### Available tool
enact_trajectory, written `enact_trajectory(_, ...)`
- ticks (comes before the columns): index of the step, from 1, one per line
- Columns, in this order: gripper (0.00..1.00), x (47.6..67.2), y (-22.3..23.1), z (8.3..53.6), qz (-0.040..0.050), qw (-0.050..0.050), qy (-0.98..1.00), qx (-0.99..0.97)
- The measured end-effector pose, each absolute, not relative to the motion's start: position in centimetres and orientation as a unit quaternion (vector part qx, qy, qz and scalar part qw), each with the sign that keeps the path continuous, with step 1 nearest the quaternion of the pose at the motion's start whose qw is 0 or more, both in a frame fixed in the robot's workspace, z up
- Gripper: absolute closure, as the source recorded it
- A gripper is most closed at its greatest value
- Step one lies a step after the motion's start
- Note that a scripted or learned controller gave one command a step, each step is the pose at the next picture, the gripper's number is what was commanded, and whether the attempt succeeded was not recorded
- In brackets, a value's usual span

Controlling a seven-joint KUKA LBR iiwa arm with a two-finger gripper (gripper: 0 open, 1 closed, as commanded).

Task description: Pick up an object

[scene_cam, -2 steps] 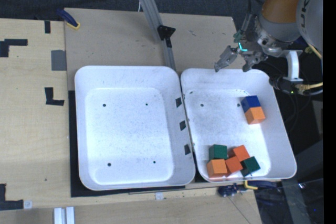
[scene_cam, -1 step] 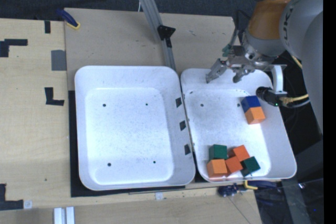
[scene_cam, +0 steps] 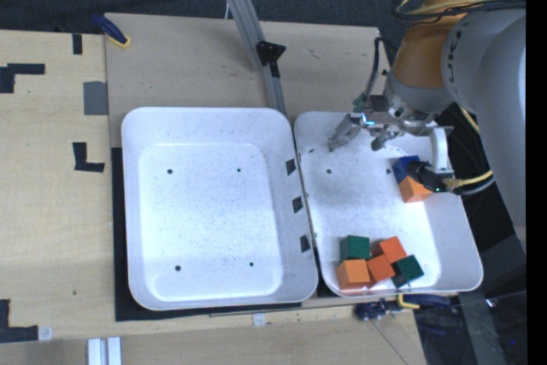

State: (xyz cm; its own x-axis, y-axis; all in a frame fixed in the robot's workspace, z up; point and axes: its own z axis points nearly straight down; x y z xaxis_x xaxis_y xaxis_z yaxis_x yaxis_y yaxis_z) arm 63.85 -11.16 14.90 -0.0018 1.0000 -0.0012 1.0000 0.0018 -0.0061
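Overhead slanted view of a pale wooden bench (scene_cam: pixel 51 184) bearing two shallow white plastic bins side by side. The left white bin (scene_cam: pixel 209 124) has a bare, speckled floor; the right white bin (scene_cam: pixel 338 192) holds every candidate object. The grey arm with its orange band (scene_cam: pixel 427 55) reaches in from the right, and its gripper (scene_cam: pixel 359 135) hangs over the far end of the right bin with fingers spread apart and nothing between them. A cluster of small orange and dark green blocks (scene_cam: pixel 376 261) lies touching one another in the near corner; a separate orange block (scene_cam: pixel 414 190) beside a small blue block (scene_cam: pixel 407 167) sits against the right wall, near the gripper. The blocks look light, rigid and smooth-faced, probably best pinched across two flat parallel sides. The lone orange block offers easier access, though the bin wall crowds one side; the clustered blocks leave little finger room.
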Motion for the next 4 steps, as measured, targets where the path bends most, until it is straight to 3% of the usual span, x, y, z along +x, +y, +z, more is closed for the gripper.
enact_trajectory(1,0.00,63.7,-11.1,9.4,0.0026,0.002,-0.708,-0.706)
enact_trajectory(2,1.00,63.8,-11.0,10.8,0.0009,0.001,-0.708,-0.706)
enact_trajectory(4,1.00,62.6,-11.2,20.9,-0.0012,-0.002,-0.708,-0.706)
